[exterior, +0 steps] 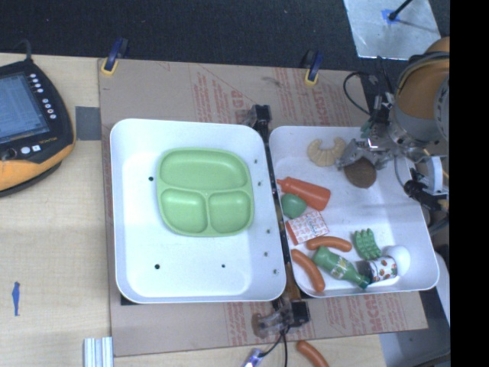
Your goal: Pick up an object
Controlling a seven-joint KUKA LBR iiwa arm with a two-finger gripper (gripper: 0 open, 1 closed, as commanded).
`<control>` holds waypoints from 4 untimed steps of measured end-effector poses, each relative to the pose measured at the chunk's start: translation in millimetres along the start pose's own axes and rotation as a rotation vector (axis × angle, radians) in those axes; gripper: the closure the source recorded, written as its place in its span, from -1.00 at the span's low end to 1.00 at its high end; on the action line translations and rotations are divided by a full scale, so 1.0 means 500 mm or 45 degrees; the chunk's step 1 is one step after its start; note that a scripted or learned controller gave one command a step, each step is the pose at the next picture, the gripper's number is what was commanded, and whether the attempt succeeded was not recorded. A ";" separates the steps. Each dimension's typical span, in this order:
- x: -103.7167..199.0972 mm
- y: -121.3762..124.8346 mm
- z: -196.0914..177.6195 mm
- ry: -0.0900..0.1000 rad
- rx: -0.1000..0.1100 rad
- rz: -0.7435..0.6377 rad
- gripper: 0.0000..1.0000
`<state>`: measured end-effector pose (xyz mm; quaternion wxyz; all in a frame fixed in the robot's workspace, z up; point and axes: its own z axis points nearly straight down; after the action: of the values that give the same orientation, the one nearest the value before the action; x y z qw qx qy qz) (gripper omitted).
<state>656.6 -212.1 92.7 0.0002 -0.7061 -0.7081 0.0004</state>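
A brown lump [361, 174] lies at two o'clock in the right bin [412, 220]. We see the gripper [367, 156] spread wide just above, touching it; whether it grips, we cannot tell. A croissant [327, 151] sits at nine o'clock of it.

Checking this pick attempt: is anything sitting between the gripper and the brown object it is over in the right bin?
Nothing visible does. The gripper is right above the brown object at the far end of the right bin, seemingly touching it. The beige croissant-shaped piece lies close beside, to the left, not between them.
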 end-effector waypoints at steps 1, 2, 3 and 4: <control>0.001 -0.044 -0.059 0.002 0.003 0.000 -1.00; 0.002 -0.098 -0.116 0.002 0.003 0.000 -1.00; 0.003 -0.035 0.003 0.000 0.004 -0.004 -1.00; 0.032 0.000 -0.093 0.001 0.001 -0.002 -1.00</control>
<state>656.5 -196.0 139.2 0.0007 -0.7055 -0.7088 0.0005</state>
